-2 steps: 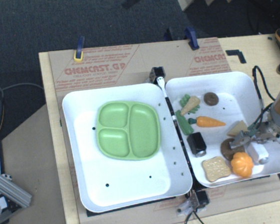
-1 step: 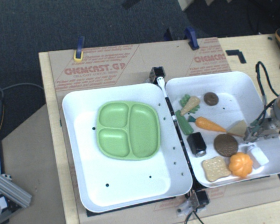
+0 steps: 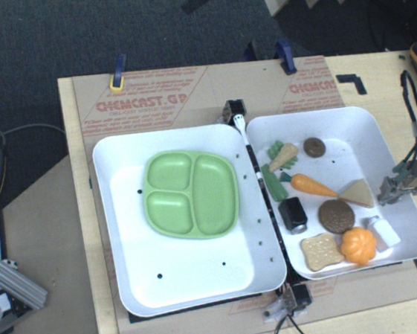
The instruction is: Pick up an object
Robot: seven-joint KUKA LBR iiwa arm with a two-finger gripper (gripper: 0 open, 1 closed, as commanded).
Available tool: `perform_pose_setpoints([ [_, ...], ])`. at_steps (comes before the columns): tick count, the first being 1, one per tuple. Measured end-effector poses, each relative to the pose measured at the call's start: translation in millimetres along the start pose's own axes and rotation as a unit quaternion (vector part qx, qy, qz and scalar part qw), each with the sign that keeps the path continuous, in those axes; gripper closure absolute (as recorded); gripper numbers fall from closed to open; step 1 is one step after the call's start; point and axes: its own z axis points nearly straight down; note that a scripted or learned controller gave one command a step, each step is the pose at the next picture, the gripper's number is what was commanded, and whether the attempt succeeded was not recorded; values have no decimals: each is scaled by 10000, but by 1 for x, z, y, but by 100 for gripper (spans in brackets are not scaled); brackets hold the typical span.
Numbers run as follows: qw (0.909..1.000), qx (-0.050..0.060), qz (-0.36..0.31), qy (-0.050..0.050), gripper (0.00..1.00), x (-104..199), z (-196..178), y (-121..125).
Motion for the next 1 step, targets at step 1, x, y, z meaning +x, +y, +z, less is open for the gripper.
perform_pose_setpoints([
  [1, 10000, -11, -4, -6, 100, -1, -53, 2],
])
